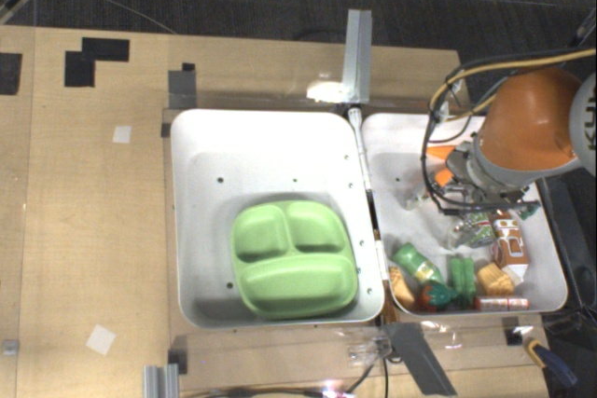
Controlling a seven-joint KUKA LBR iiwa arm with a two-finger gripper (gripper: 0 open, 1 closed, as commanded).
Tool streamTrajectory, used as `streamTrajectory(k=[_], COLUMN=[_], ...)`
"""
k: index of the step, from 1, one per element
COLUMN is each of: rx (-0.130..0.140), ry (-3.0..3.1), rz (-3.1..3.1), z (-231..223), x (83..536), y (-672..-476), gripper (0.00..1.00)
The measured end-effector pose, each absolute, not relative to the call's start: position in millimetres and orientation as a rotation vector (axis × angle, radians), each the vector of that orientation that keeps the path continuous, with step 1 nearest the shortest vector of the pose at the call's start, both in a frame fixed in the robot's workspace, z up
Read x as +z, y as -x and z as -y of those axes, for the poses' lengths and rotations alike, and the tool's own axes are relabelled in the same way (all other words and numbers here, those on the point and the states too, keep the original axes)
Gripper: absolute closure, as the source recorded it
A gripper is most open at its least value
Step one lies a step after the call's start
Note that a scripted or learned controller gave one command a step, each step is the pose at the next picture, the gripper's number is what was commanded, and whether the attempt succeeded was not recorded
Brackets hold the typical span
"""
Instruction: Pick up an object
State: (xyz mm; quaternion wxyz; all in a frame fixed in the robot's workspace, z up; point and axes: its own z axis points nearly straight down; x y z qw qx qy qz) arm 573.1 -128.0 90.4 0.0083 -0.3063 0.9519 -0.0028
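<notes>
I am reaching in over the right bin [392,154], my orange-banded wrist hanging above its middle, and my pincer [471,224] is sitting low under that wrist; its tips are lost among cables and clutter, so I cannot tell how it is set or whether anything is in it. Taking the right bin as my landmark: along its near edge a heap of small things is lying, probably because they are sliding down toward that wall. A green bottle [417,263] is lying tilted at the near-left corner, a green packet [462,275] is standing just beside it, a tan block [494,279] is resting next to that, and a brown and white carton [510,249] is leaning near the bin's right wall. Any of these could be my object; the nearest ones are lying just below my pincer. To the left of the right bin, touching it along a shared rim, the left bin [196,154] is holding a green divided tray [294,258]. Both bins are sitting on the desk [84,228].
</notes>
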Motion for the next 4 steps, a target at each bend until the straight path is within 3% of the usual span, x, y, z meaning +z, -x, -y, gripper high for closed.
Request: streamTrajectory(k=[1, 2, 3, 4], rx=[-0.009, -0.017, -0.015, -0.011], ry=[0.87, 1.32, 1.717, 1.689], rz=[-2.999, -2.826, -2.611, -2.63], z=[85.2, 81.8, 110.0, 130.0], x=[91.4, 91.8, 90.7, 90.6], y=[-547.0, -545.1, -584.5, -573.0], gripper=[0.0, 0.0, 0.0, 0.0])
